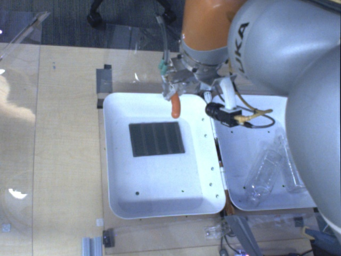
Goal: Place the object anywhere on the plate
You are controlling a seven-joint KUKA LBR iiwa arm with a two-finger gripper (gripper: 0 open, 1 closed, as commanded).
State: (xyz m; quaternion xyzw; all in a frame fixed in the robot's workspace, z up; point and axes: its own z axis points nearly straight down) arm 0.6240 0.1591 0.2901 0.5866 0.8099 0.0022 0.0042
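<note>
Nearest the camera, the front rim of the left bin [160, 213] is sitting on the wooden bench [53, 159], with the right bin [240, 143] touching it side by side. In the right bin, a clear plastic bottle [265, 172] is lying on its side, tilted, well apart from the dividing edge.

Farther in, a dark ridged square plate [157, 138] is lying flat on the floor of the left bin, slightly left of its middle.

Beyond the plate, near the far wall of the left bin, an orange sausage-shaped object [176, 106] is hanging upright, its upper end pinched between the closed fingers of the gripper [175, 94]. The object is sitting just past the plate's far right corner in this view; whether it is directly over the plate cannot be told.

Farthest back, the grey arm [287, 47] with its orange band [213, 15] is reaching in from the right, a black cable fitting [224, 113] hanging beside the wrist.
</note>
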